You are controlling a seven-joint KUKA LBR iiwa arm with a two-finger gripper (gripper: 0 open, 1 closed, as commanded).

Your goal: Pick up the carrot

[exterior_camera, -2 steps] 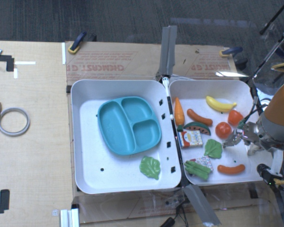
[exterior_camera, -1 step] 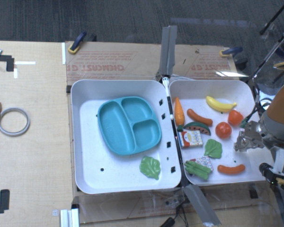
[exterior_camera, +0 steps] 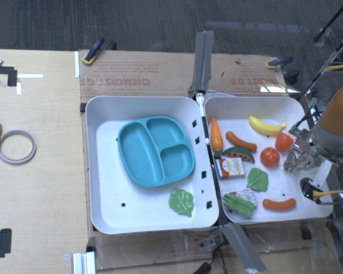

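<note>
While the arm reaches in from the right, its gripper [exterior_camera: 298, 160] hangs low over the right side of the right bin [exterior_camera: 240, 103], and whether it is released or clenched cannot be told from this slant; nothing shows between its tips. Just left of it lie a round red tomato [exterior_camera: 269, 156] and a second reddish piece [exterior_camera: 283, 141], and above them a yellow banana [exterior_camera: 266, 125] rests near the bin's far wall. Below the gripper, a sausage [exterior_camera: 279, 204] lies along the near side of the bin; another sausage [exterior_camera: 240, 141] lies aslant toward the middle. The carrot [exterior_camera: 216, 133] lies well apart from the gripper, lengthwise against the bin's left wall, beside the divide between the two bins. Below it sit a watermelon slice [exterior_camera: 238, 154], a small printed carton [exterior_camera: 231, 168], a green leaf [exterior_camera: 257, 180] and a bunch of green beans [exterior_camera: 239, 204]. Across the divide, the left bin [exterior_camera: 103, 181] holds a blue sectioned plate [exterior_camera: 156, 150] with another green leaf [exterior_camera: 182, 201] near its lower corner. Out on the bench [exterior_camera: 40, 204] to the left lies a roll of tape [exterior_camera: 13, 146].
</note>
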